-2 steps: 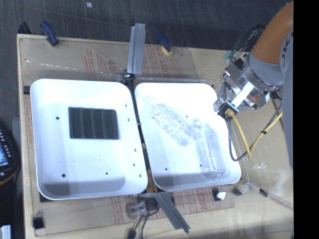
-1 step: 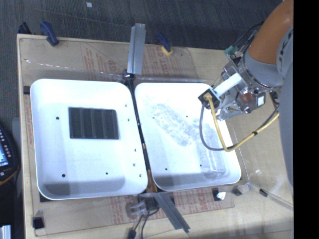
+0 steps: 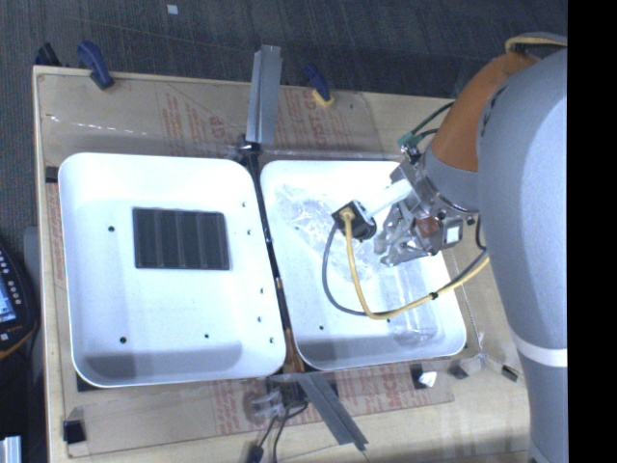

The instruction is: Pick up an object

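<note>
My gripper (image 3: 390,249) hangs low over the middle of the right bin (image 3: 318,350), reaching in from the right. A crumpled clear plastic wrapper (image 3: 301,212) lies in that bin's upper left part, left of the gripper. A clear plastic container (image 3: 416,307) lies just below the gripper, toward the bin's lower right corner. It is hard to make out against the white floor. A dark grey ribbed rectangular pad (image 3: 181,238) lies flat in the middle of the left bin (image 3: 82,355), far from the gripper. I see nothing clearly held.
A metal bar (image 3: 262,95) stands up behind the gap between the bins, and another bar (image 3: 333,418) lies in front. Blue clamps (image 3: 94,64) grip the bench's far edge. The grey arm (image 3: 525,210) covers the right side.
</note>
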### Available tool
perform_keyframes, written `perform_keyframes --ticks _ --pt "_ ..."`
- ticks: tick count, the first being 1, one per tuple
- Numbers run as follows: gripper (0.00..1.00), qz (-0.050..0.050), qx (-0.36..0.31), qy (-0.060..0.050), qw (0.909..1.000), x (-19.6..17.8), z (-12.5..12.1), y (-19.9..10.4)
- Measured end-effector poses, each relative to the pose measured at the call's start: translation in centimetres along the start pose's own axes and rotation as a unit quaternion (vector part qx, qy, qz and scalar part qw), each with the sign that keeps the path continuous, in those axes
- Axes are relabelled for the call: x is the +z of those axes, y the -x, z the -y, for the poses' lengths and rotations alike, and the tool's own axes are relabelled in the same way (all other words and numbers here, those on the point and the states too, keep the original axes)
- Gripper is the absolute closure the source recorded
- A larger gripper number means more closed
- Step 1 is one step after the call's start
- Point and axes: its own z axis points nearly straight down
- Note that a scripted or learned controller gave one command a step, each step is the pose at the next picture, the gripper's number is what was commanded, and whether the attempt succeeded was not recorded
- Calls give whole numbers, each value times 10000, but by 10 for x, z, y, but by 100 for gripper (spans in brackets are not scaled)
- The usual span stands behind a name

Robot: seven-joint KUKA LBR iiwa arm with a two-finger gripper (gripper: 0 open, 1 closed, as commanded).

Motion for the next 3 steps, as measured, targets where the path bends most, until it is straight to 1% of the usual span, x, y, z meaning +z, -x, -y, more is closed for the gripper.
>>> perform_keyframes --ticks 1,2,3 --pt "0 -1 1 -1 10000 0 0 0" --pt "0 9 -1985 -6 9801 -10 -2 -3" --pt "0 -5 -3586 10 9335 -35 27 0"
